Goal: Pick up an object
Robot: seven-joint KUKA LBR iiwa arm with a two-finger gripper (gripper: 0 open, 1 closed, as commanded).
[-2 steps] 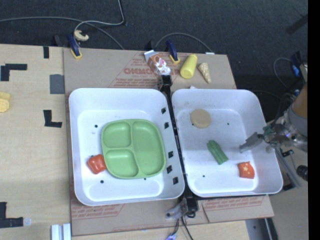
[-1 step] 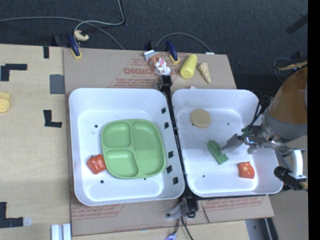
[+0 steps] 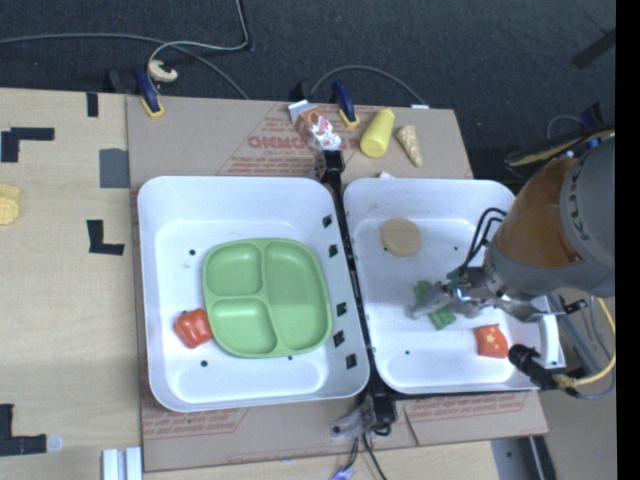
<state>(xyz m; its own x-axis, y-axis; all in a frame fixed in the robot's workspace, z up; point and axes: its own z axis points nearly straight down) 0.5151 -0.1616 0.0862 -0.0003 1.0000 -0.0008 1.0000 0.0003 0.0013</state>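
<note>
In the right bin [image 3: 440,193], my gripper [image 3: 452,297] is low over a small green object [image 3: 436,308] near the bin's middle, and its tip overlaps that object. A round tan disc [image 3: 402,236] lies toward the bin's far left. Close to the near right corner sits a red-orange object [image 3: 490,340], just below the wrist. The arm's orange band [image 3: 545,213] rises over the bin's right rim. In the left bin [image 3: 160,208], a green divided plate [image 3: 268,296] has a red object [image 3: 192,328] at its lower left.
Behind the bins on the cardboard lie a yellow bottle [image 3: 377,133], a tan cone [image 3: 410,145] and a small printed packet [image 3: 315,126]. Blue clamps [image 3: 150,93] and cables run along the bench's far edge. A yellow item [image 3: 8,206] sits far left.
</note>
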